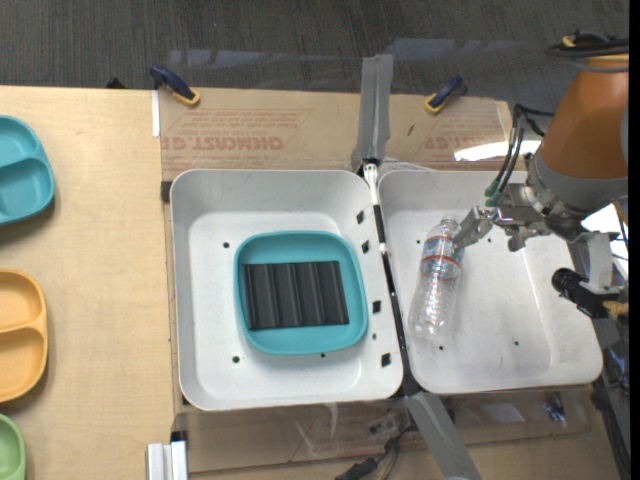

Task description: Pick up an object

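A clear plastic bottle (pixel 437 280) with a red-and-white label lies on its side in the right bin (pixel 520 348), cap toward the back right. My gripper (pixel 494 234) hangs over the same bin just right of the bottle's cap end, below the orange band of the arm (pixel 598 118). Its two fingers stand apart, the left one (pixel 470 230) close beside the cap, and nothing sits between them. In the left bin (pixel 200 268) lies a teal tray (pixel 300 293) with a dark ribbed insert.
A raised divider (pixel 385 268) separates the two bins. On the wooden table to the left sit a teal plate (pixel 20 183), a yellow plate (pixel 18 333) and a green one (pixel 6 450). Cardboard (pixel 260 133) and two clamps (pixel 176 86) lie behind the bins.
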Robot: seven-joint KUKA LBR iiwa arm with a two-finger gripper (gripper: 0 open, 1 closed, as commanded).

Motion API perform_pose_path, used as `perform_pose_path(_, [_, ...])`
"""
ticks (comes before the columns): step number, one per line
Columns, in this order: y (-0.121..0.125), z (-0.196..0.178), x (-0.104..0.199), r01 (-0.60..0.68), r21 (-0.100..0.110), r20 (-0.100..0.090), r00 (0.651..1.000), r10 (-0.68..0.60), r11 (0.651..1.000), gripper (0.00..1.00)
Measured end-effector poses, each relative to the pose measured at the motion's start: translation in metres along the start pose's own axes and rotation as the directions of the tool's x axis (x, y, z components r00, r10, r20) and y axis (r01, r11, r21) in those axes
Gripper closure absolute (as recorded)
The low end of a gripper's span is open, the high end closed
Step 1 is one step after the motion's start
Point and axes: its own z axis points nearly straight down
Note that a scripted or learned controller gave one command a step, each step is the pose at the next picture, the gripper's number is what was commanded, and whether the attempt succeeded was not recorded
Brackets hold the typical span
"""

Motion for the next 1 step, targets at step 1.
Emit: perform_pose_path(1, [0.0292,0.1184,-0.0105,0.086,-0.004,0.001,0.996,-0.086,0.996,0.0])
